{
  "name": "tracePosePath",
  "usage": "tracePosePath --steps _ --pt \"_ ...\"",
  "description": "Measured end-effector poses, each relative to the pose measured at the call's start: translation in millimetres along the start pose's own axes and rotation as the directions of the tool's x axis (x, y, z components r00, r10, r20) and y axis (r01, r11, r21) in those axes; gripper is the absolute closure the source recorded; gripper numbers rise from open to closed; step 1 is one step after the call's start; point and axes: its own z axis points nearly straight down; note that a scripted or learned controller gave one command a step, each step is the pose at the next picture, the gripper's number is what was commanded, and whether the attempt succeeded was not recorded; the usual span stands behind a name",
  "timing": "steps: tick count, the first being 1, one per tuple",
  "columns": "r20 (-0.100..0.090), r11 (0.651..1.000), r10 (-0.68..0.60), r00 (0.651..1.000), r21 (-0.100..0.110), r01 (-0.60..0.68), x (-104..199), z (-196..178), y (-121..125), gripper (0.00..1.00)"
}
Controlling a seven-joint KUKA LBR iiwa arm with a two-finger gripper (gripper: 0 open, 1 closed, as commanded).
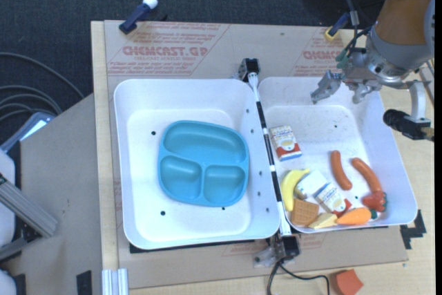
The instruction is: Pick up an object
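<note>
- The tool is seen over the far edge of the right bin, near that bin's far right corner, at the end of the grey arm with its orange band.
- Its two fingers are spread well apart: one finger points toward the bin's far left side, the other sits near the far right rim.
- Nothing is seen between the fingers, and no object is touched by them; the bin floor below them is bare white.
- The objects to be picked lie toward the near edge of the right bin, well apart from the tool.
- A small carton with a red and white label lies near the bin's left wall.
- Two sausages lie side by side, the second sausage nearer the right wall.
- In the near left corner a banana, a cracker and a white packet are crowded together, touching.
- A carrot lies along the near edge, with a red and green piece just beside it.
- A blue divided plate rests in the middle of the left bin.
- Both bins stand side by side on the surface, which is covered with printed cardboard.
</note>
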Motion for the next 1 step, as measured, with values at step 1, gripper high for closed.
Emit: tracePosePath --steps 1 --pt "0.001 1.0 0.0 1.0 -0.002 0.0 -18.2 130.4 45.2 0.0"
